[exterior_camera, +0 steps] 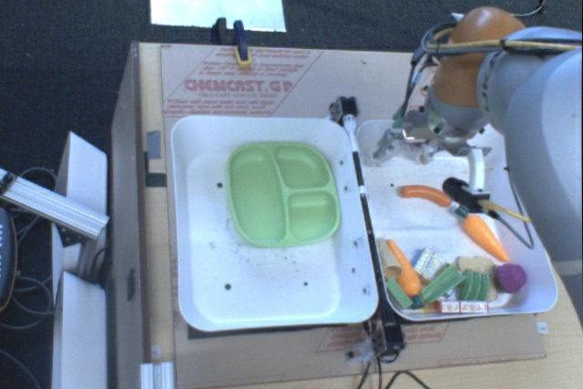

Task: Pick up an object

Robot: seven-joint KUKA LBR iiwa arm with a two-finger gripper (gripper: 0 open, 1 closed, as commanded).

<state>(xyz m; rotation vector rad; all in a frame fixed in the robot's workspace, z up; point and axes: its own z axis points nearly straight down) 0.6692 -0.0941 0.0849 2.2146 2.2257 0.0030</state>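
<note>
White plastic bins sit side by side on the bench. The left bin (273,287) has a green plate (282,193) lying in it, and the right bin (428,228) carries the toys. The arm (537,123) comes in from the right, and its gripper (404,152) hangs over the far left corner of the right bin. Its fingers (381,150) look spread apart, with bare white floor showing between them. Closest to it is an orange stick (424,192), lying flat on the bin floor just on the near side of the fingers, apart from them and not between them. A carrot (485,235) lies at a slant further right. Along the near edge a small carrot (405,269), some green pieces (446,281) and a purple ball (510,276) are bunched together, well apart from the gripper.
</note>
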